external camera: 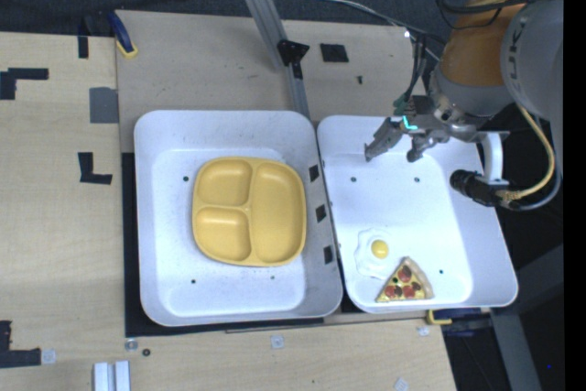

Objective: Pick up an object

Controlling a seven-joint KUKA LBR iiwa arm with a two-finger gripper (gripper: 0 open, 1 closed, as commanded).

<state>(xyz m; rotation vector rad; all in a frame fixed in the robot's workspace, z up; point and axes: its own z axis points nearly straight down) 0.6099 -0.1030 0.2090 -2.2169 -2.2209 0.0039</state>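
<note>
Gripper (396,147), fingers spread, hangs at right bin (476,224) far rim.

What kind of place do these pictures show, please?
Probably a robotics lab test bench: two shallow white plastic bins on a taped wooden bench, toy food like a plastic pizza slice, and a grey arm's pincer above.

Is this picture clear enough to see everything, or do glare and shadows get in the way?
In the camera view the light is soft and even: the yellow plate shows only a faint sheen, and the white bins are bright but not washed out. Shadows are weak, just a soft one under the tool. The fried egg and pizza slice look slightly soft, so fine detail is lost.
</note>
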